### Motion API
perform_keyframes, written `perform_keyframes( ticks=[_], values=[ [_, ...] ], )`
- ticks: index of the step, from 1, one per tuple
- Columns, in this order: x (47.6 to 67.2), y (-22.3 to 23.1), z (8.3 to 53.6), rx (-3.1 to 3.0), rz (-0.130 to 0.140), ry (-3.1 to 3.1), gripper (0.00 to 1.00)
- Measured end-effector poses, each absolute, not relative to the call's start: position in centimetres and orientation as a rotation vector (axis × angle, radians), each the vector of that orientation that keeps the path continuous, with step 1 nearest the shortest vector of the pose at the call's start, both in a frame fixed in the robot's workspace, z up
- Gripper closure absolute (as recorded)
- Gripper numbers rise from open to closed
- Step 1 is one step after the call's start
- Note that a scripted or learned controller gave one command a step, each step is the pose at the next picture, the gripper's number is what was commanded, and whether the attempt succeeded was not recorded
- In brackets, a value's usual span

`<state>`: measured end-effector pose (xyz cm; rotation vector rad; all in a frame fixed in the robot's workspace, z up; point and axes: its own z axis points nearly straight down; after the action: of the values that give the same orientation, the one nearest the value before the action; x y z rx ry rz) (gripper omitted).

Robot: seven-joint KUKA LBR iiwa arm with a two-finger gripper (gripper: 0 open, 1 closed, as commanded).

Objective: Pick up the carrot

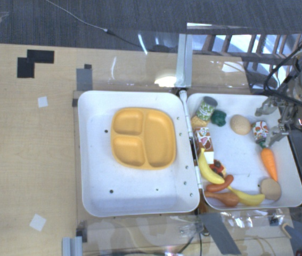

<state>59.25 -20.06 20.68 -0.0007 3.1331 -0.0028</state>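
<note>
The orange carrot (269,163) lies in the right bin (241,156) near its right wall, its tip pointing toward the front. My gripper (270,122) hangs at the bin's back right, just behind the carrot's thick end and apart from it. Its fingers are open, spread on either side of a small red and white can (259,130), with nothing held between them.
The right bin also holds two tan potatoes (240,124) (270,188), bananas (209,169), a red sausage (221,184), a green item (218,118) and a jar (206,110). A yellow divided plate (143,137) sits in the left bin (95,185).
</note>
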Motion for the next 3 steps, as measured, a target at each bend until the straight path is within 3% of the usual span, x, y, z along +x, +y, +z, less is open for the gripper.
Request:
perform_keyframes(
  ticks=[1,2,3],
  values=[
    [54.8,-20.6,9.1,0.154,-0.006,3.119,0.00],
    [55.1,-20.5,10.3,0.142,-0.009,3.113,1.00],
    [55.2,-20.5,9.9,-0.424,-0.005,3.102,1.00]
  ],
)
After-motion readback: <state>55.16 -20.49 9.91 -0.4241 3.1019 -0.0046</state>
